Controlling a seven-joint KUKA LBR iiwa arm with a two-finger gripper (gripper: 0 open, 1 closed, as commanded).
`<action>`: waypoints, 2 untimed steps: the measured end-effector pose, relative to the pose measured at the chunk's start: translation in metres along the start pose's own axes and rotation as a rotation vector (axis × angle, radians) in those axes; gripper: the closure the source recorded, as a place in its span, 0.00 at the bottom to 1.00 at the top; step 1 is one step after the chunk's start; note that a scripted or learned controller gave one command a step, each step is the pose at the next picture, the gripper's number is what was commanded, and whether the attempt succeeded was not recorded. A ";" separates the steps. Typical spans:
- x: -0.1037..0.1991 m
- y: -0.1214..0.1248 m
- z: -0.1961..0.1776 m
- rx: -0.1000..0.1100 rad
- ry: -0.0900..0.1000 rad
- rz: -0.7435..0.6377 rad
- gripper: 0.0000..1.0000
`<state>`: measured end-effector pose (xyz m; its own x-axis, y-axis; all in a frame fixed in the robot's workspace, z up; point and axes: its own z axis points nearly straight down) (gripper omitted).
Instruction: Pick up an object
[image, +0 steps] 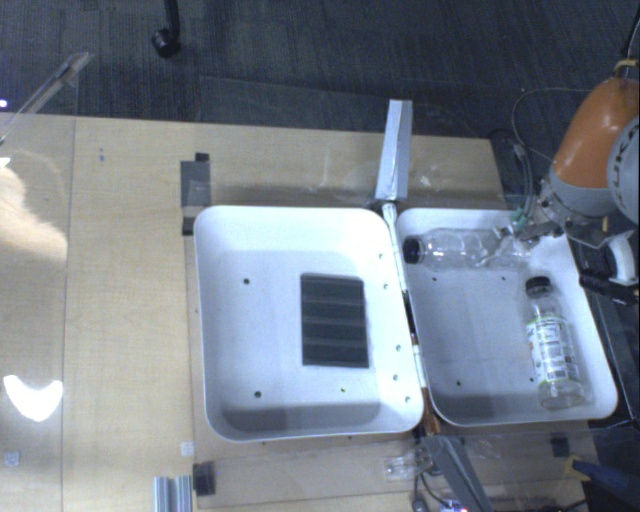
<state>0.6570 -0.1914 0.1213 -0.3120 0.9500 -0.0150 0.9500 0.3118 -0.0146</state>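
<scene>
**Hanging over the back corner of the right bin, bottles below**

So here's my hand (522, 225), parked at the far right corner of the right bin (500, 400), just past the bottom end of a clear bottle (455, 247). Honestly can't tell how wide it's spread or whether it's got hold of anything, it's too small and tangled with cables at this angle. My arm (598, 150) comes in from the right with that orange band sitting above the wrist.

The clear bottle lies on its side along the back wall of the right bin, dark cap pointing toward the left bin (230, 330). Its far end looks like it's right by my hand, touching or not I can't say.

A second bottle (550, 350) lies along the right side of the same bin, black cap toward the back, well apart from the first.

Over in the left bin there's a dark ribbed rectangle (334, 320) lying flat in the middle.

Both bins sit side by side on the wooden bench (110, 300).
</scene>
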 end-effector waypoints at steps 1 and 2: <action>-0.015 0.008 0.003 0.009 0.028 -0.118 0.00; -0.009 0.006 0.004 0.008 0.008 -0.145 0.00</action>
<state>0.6656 -0.1982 0.1173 -0.4458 0.8951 -0.0042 0.8949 0.4456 -0.0236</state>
